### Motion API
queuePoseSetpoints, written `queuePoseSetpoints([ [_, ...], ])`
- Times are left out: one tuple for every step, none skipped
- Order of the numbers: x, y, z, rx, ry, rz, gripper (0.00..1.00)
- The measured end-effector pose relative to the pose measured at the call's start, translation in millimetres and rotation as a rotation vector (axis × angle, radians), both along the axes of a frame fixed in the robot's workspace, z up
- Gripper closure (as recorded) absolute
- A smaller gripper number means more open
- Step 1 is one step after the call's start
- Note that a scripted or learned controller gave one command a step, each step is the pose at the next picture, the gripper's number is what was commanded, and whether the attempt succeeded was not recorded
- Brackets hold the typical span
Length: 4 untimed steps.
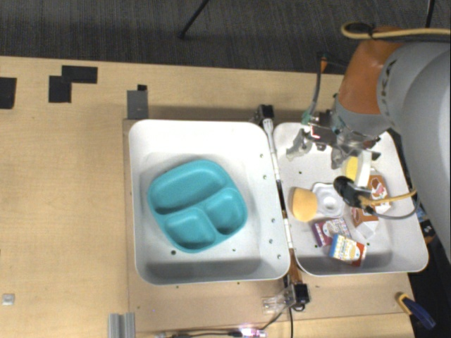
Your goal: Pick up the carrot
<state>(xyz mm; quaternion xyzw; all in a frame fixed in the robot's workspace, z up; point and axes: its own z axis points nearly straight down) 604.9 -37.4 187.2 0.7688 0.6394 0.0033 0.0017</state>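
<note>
Wood tabletop [70,210], two bins: I've got the hand [337,141] hovering over right bin [394,263] clutter, can't tell its state, carrot unclear.

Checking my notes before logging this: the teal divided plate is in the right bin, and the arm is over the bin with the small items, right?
Not quite. The camera view shows the teal divided plate in the left bin. The arm is over the right bin with the small items.
</note>
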Motion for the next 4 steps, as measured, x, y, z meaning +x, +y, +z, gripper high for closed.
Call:
queuePoseSetpoints([
  [-35, 33, -2, -0.001, 0.006, 0.187, 0.0],
  [38, -10, 3, -0.005, 0.002, 0.096, 0.0],
  [-35, -1, -2, -0.003, 0.004, 0.278, 0.0],
  [-67, 26, -3, 0.0, 0.007, 0.056, 0.0],
])
